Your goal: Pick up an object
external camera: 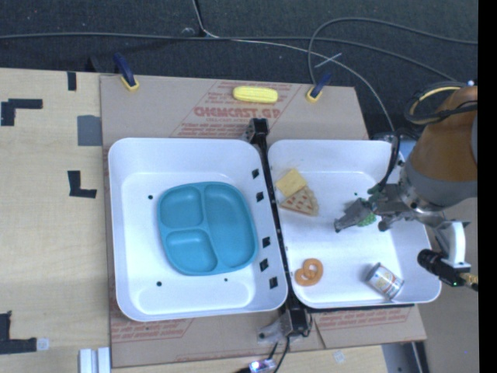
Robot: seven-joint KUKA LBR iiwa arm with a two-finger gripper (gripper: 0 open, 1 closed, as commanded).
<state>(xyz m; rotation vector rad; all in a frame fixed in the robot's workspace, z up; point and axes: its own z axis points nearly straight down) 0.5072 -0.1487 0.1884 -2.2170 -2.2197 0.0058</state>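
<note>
Here, the arm's jaws hover low inside the right bin; whether they are spread or pressed together cannot be told. Just left of them lies a pizza slice touching a yellow cheese wedge. Below sit a pretzel and a can.

Your grey arm with its orange band reaches in from the right, wrist bent down and leftward. Its two-finger gripper points left at a low slant, dark fingers drawn close together at the tips, nothing visible between them.
</note>
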